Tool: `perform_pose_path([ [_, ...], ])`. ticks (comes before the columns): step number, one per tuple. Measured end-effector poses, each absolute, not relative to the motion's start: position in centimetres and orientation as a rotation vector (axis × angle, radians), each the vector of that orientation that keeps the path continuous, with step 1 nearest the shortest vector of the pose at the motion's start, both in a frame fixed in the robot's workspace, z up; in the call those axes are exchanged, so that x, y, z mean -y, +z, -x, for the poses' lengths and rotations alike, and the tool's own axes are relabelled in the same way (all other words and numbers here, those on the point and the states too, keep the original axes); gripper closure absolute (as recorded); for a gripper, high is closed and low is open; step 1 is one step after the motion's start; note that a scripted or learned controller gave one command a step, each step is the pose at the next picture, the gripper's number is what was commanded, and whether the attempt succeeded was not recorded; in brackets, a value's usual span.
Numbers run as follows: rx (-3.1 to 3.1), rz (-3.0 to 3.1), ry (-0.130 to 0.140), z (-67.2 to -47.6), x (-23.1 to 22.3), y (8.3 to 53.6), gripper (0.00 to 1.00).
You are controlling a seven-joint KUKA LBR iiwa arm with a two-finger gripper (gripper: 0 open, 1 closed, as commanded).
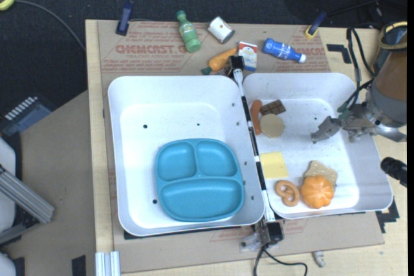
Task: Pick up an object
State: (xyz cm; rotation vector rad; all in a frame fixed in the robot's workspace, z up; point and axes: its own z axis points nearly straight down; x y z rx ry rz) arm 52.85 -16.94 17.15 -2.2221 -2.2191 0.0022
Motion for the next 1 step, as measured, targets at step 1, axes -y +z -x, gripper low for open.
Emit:
perform_pose_path([
  [1, 2.220, 2.222, 0.000, -48.19, 15.63, 9.23, 0.00],
])
